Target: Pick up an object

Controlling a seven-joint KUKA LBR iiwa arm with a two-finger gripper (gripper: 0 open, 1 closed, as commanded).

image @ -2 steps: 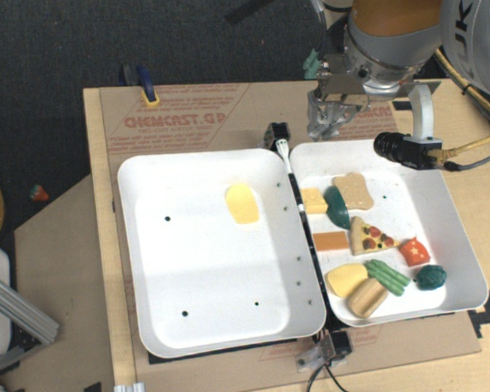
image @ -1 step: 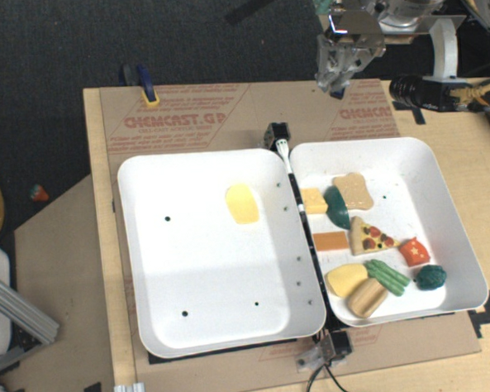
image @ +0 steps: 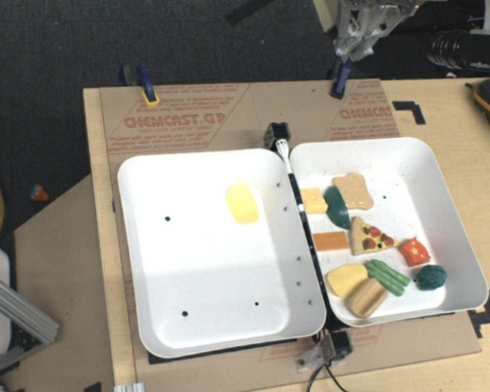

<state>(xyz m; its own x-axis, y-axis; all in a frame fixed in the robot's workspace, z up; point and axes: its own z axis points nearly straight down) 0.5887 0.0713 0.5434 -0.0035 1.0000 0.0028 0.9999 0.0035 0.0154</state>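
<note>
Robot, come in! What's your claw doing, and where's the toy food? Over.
Gripper up high, beyond the bins, nothing between its fingers. Yellow piece alone in left bin. Pizza slice and other toys crowd right bin. Nothing blocking.

Pale yellow block [image: 242, 204] flat in left bin [image: 148, 238].

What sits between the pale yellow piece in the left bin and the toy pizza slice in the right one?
In the camera view, the bins' adjoining rims and an orange block lie between the yellow piece and the pizza slice.

The brown board [image: 223, 109] under the bins bears red print, seemingly "CHEMCAST GP", above the left bin; similar print at upper right is unreadable.
</note>
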